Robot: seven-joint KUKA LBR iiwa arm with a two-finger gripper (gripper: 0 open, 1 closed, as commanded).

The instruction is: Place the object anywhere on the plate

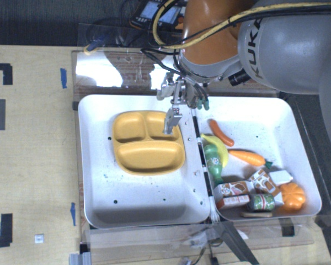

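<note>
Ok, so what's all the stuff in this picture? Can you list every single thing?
Plate: 1, yellow, three compartments, left bin.
Left bin: 1, white.
Right bin: 1, white.
Sausage: 1, red-orange, right bin, upper part.
Carrot: 1, orange, right bin, middle.
Banana: 1, yellow, right bin, by the divider.
Green toy: 1, green, against the banana.
Pumpkin: 1, orange, right bin's lower corner.
Small cartons and can: count unclear, red, white, green, right bin's lower edge.
Gripper: 1, silver, over the plate's upper right compartment.
Arm: 1, grey with orange band.
</note>
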